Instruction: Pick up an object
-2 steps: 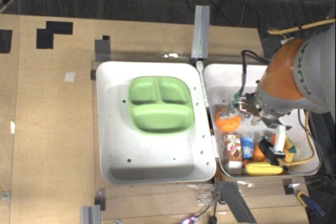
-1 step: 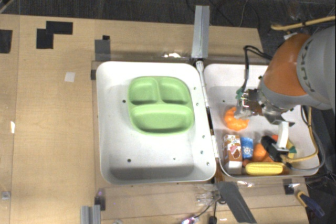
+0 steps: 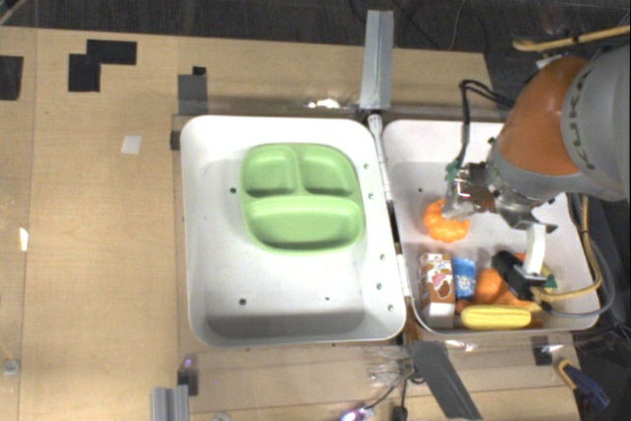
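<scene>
Below, my two-finger gripper (image 3: 459, 197) sits over the small orange pumpkin-shaped toy (image 3: 447, 222) in the right white bin (image 3: 414, 138) (grip state I cannot tell); green divided plate (image 3: 300, 194) lies left.

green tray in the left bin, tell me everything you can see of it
The green tray is a rounded, plastic-looking divided plate, light green, with three compartments: two smaller ones on the far side and one wide one nearer the camera. It lies flat in the left bin, roughly in the middle and toward the far wall. Nothing lies in it, and the arm is over the other bin.
</scene>
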Robot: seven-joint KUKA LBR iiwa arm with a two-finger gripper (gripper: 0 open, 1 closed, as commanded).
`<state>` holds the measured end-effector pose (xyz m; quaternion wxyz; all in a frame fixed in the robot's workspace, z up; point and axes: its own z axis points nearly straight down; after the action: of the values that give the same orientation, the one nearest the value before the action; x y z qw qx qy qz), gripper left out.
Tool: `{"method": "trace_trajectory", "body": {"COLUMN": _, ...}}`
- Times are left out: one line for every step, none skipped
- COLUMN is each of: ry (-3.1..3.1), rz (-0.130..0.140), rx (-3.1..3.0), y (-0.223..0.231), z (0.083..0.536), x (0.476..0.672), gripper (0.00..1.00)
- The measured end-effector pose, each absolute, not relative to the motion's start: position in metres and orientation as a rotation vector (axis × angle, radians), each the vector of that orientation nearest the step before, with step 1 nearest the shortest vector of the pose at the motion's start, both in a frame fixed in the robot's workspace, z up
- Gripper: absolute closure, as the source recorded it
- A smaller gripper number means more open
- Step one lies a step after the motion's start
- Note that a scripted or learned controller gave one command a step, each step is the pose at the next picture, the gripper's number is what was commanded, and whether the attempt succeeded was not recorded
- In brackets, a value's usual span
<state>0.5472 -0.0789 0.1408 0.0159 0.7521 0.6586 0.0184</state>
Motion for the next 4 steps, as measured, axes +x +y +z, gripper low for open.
{"method": "trace_trajectory", "body": {"ry": 2.053, "rz": 0.062, "rx": 2.332, "y": -0.078, "z": 0.151, "x": 0.549, "gripper": 1.0}}
{"method": "trace_trajectory", "body": {"ry": 2.053, "rz": 0.062, "rx": 2.332, "y": -0.078, "z": 0.152, "x": 0.549, "gripper": 0.0}}
{"method": "trace_trajectory", "body": {"ry": 2.306, "rz": 0.011, "rx": 2.123, "y": -0.092, "z": 0.09, "x": 0.566, "gripper": 0.0}}
{"method": "trace_trajectory", "body": {"ry": 2.306, "rz": 0.011, "rx": 2.123, "y": -0.092, "z": 0.09, "x": 0.566, "gripper": 0.0}}
